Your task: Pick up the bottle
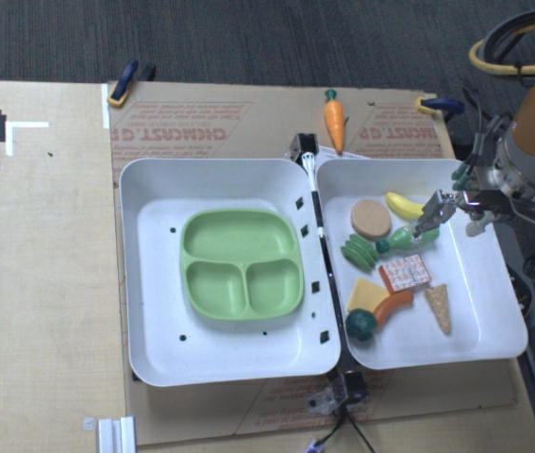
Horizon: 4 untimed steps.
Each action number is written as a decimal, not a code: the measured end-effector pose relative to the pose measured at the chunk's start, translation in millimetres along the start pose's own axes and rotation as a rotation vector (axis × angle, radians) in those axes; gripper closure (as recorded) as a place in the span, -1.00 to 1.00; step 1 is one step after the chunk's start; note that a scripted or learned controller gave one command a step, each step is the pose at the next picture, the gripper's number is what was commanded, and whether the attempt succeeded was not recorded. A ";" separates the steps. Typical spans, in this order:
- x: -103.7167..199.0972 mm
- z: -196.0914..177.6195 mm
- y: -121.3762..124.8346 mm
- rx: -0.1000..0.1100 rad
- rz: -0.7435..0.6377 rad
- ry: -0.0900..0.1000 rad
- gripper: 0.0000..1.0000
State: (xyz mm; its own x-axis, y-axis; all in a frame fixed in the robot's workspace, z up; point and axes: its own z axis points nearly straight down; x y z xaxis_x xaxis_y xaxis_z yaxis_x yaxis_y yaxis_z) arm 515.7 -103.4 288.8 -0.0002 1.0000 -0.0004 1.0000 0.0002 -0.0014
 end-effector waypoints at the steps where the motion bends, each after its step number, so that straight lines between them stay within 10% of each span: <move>1: -0.3 -9.4 0.5 0.000 0.001 -0.001 1.00; 2: 43.9 84.9 -11.4 0.000 0.061 0.000 1.00; 4: 224.5 32.0 -38.4 0.000 0.170 -0.001 1.00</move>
State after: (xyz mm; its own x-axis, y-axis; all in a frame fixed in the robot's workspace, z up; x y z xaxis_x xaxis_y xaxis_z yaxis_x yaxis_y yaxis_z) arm 477.2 121.1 256.8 0.1693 0.9856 -0.0019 0.9856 -0.1693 -0.0017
